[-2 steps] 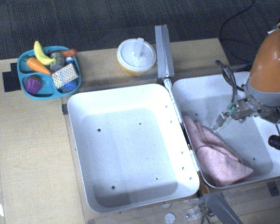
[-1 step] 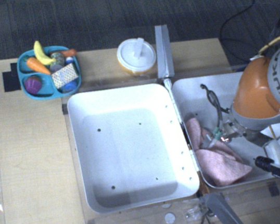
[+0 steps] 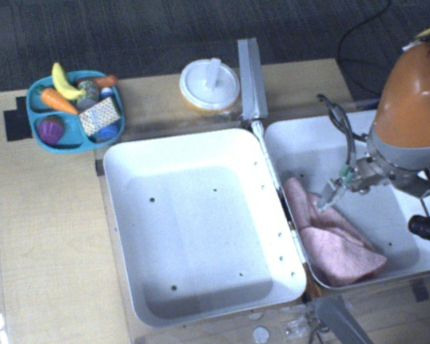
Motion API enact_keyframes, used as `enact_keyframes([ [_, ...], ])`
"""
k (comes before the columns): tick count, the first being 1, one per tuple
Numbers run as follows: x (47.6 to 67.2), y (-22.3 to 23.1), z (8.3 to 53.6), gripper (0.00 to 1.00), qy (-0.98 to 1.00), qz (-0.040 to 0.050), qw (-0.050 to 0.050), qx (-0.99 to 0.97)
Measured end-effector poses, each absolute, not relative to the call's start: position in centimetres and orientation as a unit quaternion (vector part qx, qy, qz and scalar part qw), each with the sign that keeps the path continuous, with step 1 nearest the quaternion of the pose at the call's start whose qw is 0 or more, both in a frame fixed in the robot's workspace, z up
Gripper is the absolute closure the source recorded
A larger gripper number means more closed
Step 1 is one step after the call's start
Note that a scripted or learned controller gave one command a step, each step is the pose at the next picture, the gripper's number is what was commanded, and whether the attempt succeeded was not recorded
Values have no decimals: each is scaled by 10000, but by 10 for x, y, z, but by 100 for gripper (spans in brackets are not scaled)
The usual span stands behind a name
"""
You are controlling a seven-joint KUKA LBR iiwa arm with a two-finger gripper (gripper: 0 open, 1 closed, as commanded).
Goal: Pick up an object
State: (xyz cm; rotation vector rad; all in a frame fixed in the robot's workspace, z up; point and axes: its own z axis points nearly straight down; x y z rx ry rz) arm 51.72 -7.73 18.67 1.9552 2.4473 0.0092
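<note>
A pink cloth (image 3: 331, 239) lies crumpled in the right bin (image 3: 308, 144), against its left wall and reaching toward the front. My gripper (image 3: 333, 190) hangs low over the bin, just above the cloth's upper right edge, at the end of the grey arm with the orange band (image 3: 413, 103). From this angle I cannot make out whether it touches the cloth.
The left bin (image 3: 199, 222) sits beside the right one, with a metal bar (image 3: 249, 76) behind the seam between them. On the bench behind are a blue tray of toy food (image 3: 76, 110) and a white lidded cup (image 3: 209, 85). Cables (image 3: 341, 127) trail near the arm.
</note>
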Motion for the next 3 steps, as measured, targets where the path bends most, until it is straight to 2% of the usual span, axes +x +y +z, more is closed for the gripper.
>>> enact_keyframes([
  [1,493,-92,92,0,8027,51,78,5963],
  [2,497,-91,105,100,8033,82,120,5954],
  [3,497,-91,105,0,8033,80,122,5954],
])
